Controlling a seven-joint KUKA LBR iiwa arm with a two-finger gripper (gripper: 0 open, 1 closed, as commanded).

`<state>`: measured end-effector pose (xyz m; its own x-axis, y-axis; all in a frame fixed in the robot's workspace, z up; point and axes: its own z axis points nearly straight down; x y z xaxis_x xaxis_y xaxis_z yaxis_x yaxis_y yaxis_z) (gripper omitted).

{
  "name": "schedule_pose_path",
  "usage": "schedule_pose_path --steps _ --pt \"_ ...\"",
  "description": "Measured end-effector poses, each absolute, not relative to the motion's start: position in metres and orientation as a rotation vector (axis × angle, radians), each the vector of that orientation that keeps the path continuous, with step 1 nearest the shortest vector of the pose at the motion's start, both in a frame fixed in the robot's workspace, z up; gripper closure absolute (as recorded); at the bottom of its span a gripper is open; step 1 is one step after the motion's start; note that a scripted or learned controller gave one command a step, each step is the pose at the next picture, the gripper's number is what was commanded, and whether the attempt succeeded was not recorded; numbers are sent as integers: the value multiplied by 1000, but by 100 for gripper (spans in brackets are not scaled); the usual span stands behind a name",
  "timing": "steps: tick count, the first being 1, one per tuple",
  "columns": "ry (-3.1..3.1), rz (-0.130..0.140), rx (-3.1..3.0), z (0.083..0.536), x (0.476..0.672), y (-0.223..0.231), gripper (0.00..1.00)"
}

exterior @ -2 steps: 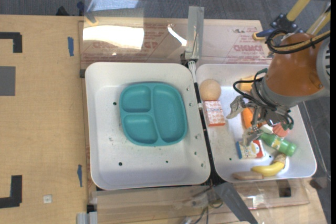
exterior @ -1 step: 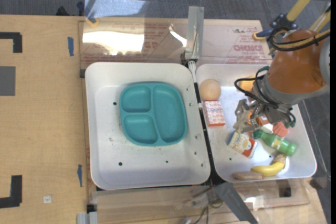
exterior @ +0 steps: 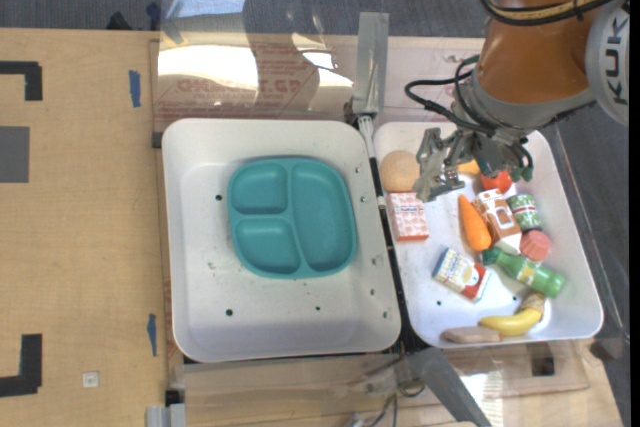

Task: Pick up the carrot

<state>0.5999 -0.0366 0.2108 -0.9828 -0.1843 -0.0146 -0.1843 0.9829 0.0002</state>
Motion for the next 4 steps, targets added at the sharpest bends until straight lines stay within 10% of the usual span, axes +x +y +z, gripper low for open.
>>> schedule_pose_path --steps 1,2,3,4 --pt "3059 -6 -668 244 605 -119 100" --pt "3106 -13 -331 413 613 -213 100" --pt "3128 7 -333 254 545 -223 100" --pt "3087 -8 -505 346 584 -223 100"
